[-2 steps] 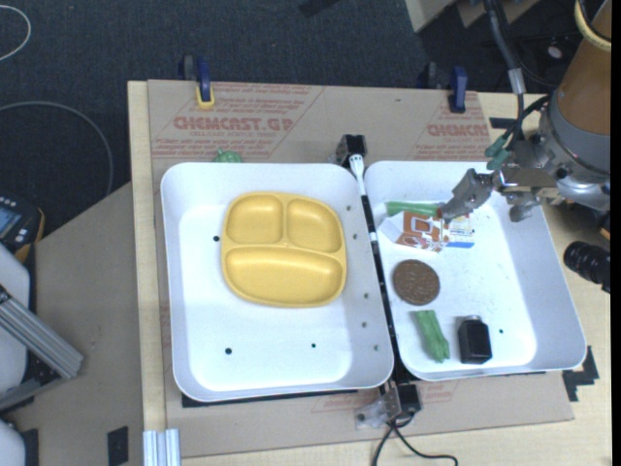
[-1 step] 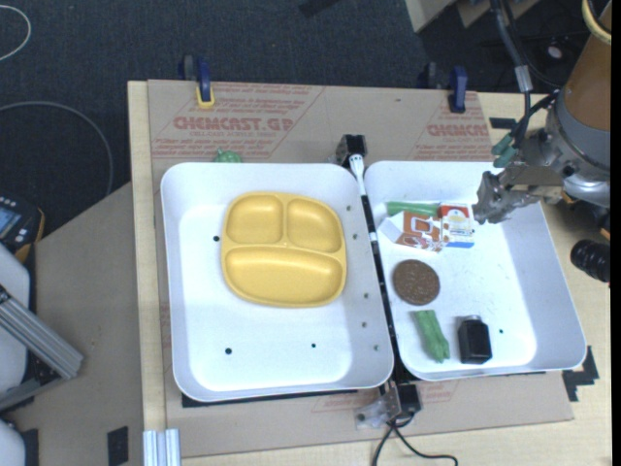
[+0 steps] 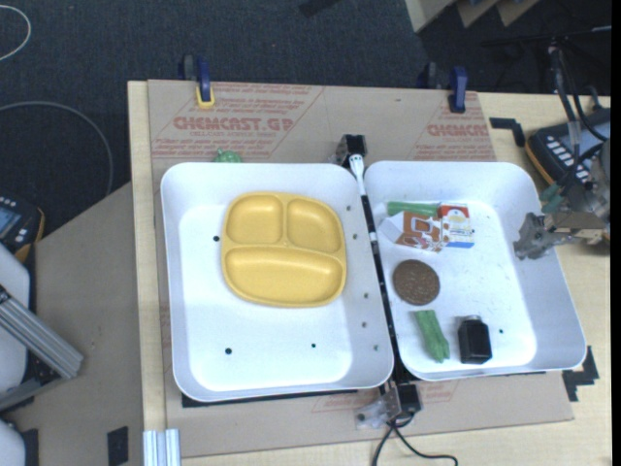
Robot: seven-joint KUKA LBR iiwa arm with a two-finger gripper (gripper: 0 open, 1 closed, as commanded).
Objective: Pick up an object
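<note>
Right bin (image 3: 505, 178) holds your targets: brown disc (image 3: 416, 282) centre, carton (image 3: 437, 228) and green bar (image 3: 413, 208) above, green block (image 3: 433, 335) and black block (image 3: 473, 340) below. Left bin (image 3: 184, 289) holds yellow tray (image 3: 284, 249). Gripper (image 3: 534, 236) at right bin's right rim, well right of objects.

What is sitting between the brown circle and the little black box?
In the camera view, a small green rectangular block lies between the round brown disc and the small black box, beside the box's left edge.
</note>
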